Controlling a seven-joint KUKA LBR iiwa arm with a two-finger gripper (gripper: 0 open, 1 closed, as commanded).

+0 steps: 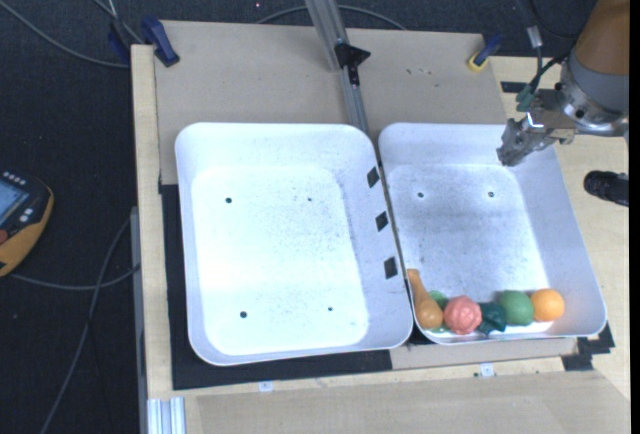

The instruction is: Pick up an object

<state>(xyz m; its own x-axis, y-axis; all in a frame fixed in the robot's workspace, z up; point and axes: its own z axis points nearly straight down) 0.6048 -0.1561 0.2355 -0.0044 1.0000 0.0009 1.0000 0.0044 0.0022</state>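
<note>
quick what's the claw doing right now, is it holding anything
Claw: over the far right corner of the right bin, nothing seen in it; open or shut cannot be told. The toys lie along the bin's near edge.

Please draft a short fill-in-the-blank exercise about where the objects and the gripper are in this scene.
1. The small objects all lie in the ____ bin as the camera sees it.
2. They sit in a row along that bin's ____ edge, the one closest to the camera.
3. The round object at the right end of the row is coloured ____.
4. The gripper hovers over the ____ right part of the same bin, apart from the objects.

Missing words: right; near; orange; far
</note>
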